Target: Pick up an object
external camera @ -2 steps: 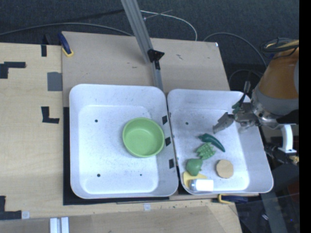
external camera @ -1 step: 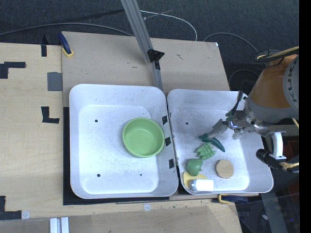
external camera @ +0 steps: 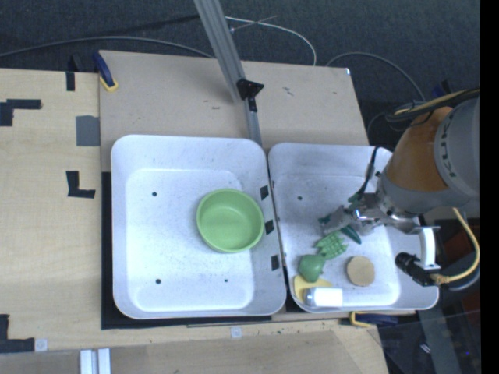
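White tube (external camera: 323, 295) below green toy (external camera: 330, 245); gripper (external camera: 337, 223) above

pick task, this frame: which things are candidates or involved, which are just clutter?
In play:
gripper, low in the right bin
green spiky toy
green rounded toy
tan disc
white-and-yellow object
green bowl in the left bin

Lying about:
metal pole
cables
black tape marks
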Tool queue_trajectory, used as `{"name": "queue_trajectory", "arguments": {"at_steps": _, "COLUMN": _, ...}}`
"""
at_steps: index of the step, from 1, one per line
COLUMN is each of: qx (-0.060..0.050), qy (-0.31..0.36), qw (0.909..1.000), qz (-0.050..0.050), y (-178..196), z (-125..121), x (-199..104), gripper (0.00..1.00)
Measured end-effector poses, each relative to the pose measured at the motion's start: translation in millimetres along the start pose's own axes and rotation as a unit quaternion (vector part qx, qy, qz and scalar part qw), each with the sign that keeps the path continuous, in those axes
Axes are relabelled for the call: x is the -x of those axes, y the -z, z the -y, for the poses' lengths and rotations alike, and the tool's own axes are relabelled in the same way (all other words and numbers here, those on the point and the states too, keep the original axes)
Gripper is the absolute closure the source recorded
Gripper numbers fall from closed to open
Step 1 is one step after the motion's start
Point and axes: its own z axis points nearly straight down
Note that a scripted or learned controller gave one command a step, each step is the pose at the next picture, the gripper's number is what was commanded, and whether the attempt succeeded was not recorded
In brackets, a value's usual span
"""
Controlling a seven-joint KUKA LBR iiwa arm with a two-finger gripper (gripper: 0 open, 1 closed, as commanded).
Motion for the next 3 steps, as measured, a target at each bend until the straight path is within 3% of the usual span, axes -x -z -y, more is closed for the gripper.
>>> {"name": "queue_trajectory", "arguments": {"at_steps": 1, "qx": 0.002, "qy": 0.001, "qw": 1.0000, "qz": 0.000, "y": 13, "z": -1, "x": 0, "gripper": 1.00}}
{"name": "queue_trajectory", "arguments": {"at_steps": 3, "qx": 0.006, "qy": 0.000, "qw": 1.0000, "qz": 0.001, "y": 116, "z": 0, "x": -1, "gripper": 1.00}}
